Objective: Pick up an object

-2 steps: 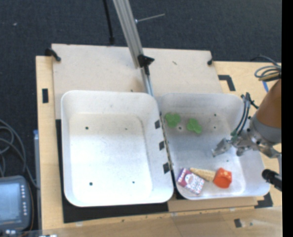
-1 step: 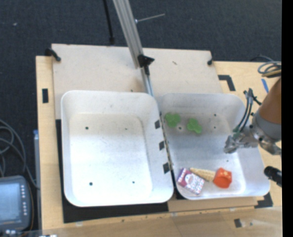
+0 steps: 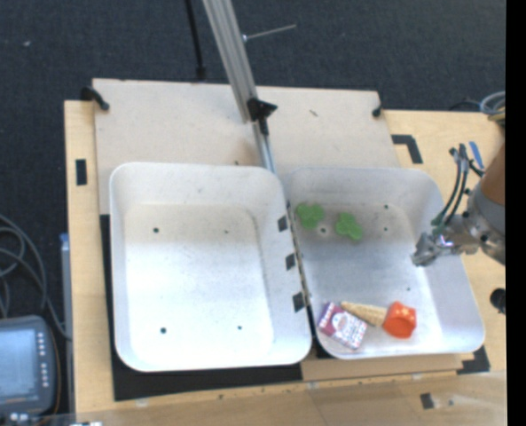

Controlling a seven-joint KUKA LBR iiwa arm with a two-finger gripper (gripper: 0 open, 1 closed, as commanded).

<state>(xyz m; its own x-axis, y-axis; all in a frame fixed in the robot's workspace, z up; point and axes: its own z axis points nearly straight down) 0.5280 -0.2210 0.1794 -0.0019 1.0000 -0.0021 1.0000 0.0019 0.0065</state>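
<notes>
Nothing picked yet: gripper (image 3: 425, 253) at three o'clock over right bin (image 3: 449, 322), finger state unclear, orange toy (image 3: 401, 319) at five o'clock untouched.

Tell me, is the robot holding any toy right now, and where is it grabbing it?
No toy is held. The end effector hangs over the right bin near its right wall, apart from the orange toy and the green pieces.
</notes>
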